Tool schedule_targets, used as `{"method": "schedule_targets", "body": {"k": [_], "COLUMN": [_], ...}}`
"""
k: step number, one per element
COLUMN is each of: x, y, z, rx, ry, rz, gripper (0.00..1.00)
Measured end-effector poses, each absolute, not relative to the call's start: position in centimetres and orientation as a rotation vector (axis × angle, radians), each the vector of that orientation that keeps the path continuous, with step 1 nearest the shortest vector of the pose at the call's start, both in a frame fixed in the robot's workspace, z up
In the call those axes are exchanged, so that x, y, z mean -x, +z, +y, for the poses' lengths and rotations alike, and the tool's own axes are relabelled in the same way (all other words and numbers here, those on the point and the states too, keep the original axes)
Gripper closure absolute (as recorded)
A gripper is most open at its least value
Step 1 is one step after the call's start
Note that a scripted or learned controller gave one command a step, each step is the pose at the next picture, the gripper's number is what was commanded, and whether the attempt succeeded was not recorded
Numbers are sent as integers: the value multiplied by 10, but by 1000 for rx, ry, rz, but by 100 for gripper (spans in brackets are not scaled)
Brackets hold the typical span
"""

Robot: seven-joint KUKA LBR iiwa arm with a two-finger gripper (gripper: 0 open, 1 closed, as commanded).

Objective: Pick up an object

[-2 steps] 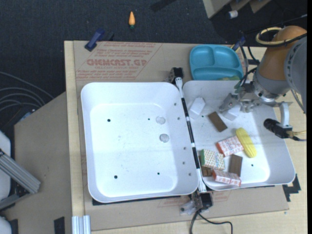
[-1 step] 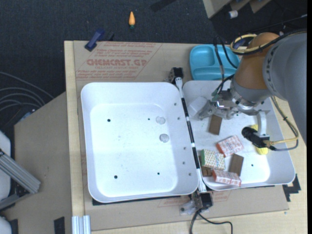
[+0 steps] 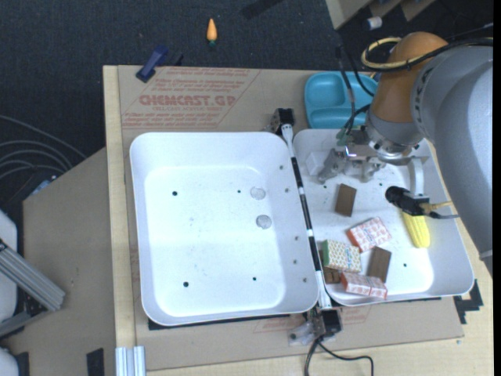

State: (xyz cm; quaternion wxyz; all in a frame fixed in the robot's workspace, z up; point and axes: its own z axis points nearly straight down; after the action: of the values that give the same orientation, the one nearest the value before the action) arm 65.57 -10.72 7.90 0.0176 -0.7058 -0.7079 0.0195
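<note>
where the arm reaches into the right bin (image 3: pixel 450 276), the gripper (image 3: pixel 338 168) hangs with its fingers spread, holding nothing; a small brown block (image 3: pixel 344 200) lies just below it, apart from the fingertips.

You look down on dark carpet (image 3: pixel 94 22) around a tan bench (image 3: pixel 196 92), grey cables (image 3: pixel 31 163) at left.

The grey arm (image 3: pixel 462 124) runs off the frame's right edge and covers the right bin's (image 3: pixel 450 276) far corner. Its hand (image 3: pixel 344 165) is too small and cluttered to read. A blue tray (image 3: pixel 329 100) lies partly behind the wrist; the desk's (image 3: pixel 117 210) near edge is cropped.
</note>
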Motion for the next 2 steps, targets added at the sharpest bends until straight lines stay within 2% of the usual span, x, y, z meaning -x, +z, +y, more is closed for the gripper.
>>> {"method": "schedule_targets", "body": {"k": [1,2], "x": [-608,-651], "y": [113,82], "z": [-101,-104], "rx": [2221,2199], "ry": [2,37], "rz": [-2219,-2205], "gripper": [0,0]}}
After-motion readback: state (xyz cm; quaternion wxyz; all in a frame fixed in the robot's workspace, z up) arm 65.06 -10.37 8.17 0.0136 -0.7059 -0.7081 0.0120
